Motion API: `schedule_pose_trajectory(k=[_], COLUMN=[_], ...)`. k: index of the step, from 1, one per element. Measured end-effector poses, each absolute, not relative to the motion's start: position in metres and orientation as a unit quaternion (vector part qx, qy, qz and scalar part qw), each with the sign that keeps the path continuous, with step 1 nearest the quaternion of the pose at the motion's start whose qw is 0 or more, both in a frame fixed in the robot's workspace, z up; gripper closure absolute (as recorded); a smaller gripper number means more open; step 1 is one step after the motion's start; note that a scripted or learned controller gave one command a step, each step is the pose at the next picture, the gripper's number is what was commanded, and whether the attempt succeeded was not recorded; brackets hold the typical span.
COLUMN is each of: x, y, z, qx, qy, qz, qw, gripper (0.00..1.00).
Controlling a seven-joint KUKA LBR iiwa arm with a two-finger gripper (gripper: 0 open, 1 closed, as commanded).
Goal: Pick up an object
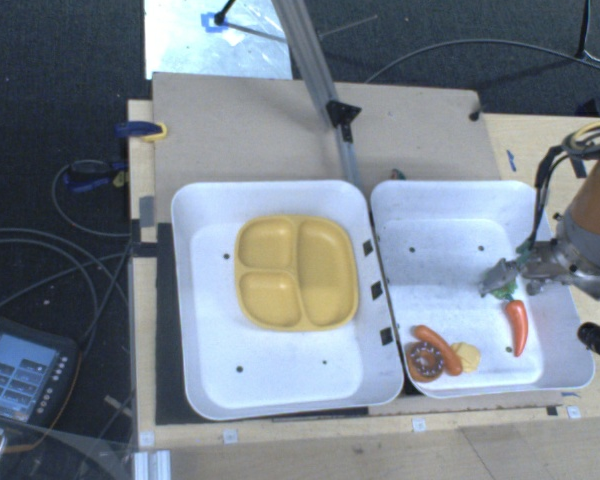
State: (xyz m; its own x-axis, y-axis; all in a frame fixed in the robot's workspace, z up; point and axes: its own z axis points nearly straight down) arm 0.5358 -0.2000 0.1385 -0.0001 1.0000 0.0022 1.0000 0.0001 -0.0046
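- White, shallow and side by side on the bench, the left bin [195, 368] and the right bin [450, 208] touch along their inner rims.
- Grey arm [595, 213], orange-banded above the wrist, reaches in from the right over the right bin's far side.
- Yellow plate [298, 272] with three compartments lies flat in the middle of the left bin.
- Gripper [510, 278] hangs low over the right bin, just above the carrot's green top; whether its fingers stand wide or narrow cannot be told from this angle, and nothing is seen between them.
- Orange carrot [518, 326] lies in the right bin, green end up toward the gripper, tip pointing to the near rim.
- Red sausage [437, 346] lies slantwise near the right bin's near-left corner.
- Brown doughnut [423, 361] touches the sausage on its near side.
- Pale yellow piece [467, 354] sits just right of the sausage.
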Motion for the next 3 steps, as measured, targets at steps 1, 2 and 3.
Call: schedule_pose_trajectory(k=[1, 2, 3], x=[0.538, 0.534, 0.536], y=[-0.201, -0.203, -0.204], z=[0.153, 0.215, 0.269], qx=[-0.707, -0.706, -0.705], qy=[-0.707, -0.709, -0.71], qz=[-0.0011, -0.0018, -0.0019], qw=[-0.002, -0.004, -0.004], gripper=[1.0, 1.0, 1.0])
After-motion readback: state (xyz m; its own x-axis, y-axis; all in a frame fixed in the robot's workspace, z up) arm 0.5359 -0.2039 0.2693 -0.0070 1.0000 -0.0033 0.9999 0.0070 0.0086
